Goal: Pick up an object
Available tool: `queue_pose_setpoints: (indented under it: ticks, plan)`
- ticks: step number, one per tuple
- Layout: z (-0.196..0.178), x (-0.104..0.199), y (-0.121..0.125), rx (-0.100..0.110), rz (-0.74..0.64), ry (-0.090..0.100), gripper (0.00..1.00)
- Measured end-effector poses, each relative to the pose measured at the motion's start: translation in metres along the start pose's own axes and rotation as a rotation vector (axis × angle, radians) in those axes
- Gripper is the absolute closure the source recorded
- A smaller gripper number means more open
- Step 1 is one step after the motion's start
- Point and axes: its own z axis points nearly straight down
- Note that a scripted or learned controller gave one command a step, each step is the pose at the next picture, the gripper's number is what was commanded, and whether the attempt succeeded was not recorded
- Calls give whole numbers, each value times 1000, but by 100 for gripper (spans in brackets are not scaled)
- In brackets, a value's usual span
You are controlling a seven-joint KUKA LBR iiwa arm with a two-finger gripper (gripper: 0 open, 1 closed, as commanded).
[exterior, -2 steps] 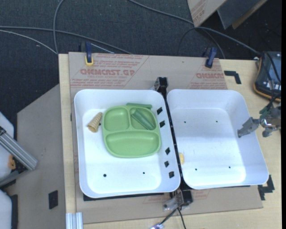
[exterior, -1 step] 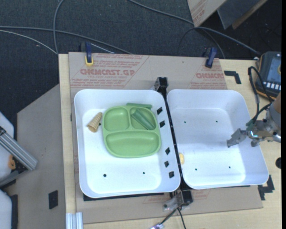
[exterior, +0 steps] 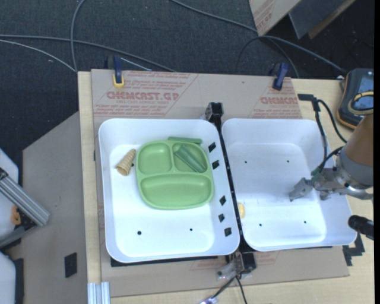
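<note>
Gripper (exterior: 300, 191) hovers over right bin (exterior: 267, 237), can't tell its state. Targets sit in left bin (exterior: 119, 237), well apart to view's left: green tray (exterior: 172, 190), cone (exterior: 125, 162) just beside it, long axis tilted upright-ish.

You see dark carpeted floor (exterior: 178, 41) around the worktop (exterior: 178, 95), with thin cables (exterior: 77, 35) trailing across it. The worktop is brown board printed with red lettering, held by two blue clamps (exterior: 118, 70). What may be a cardboard box (exterior: 270, 12) sits at the top edge.
</note>
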Motion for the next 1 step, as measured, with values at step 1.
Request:
queue_pose_setpoints:
  ticks: [1]
  plan:
    - [37,1,-1,-1,1,-1,0]
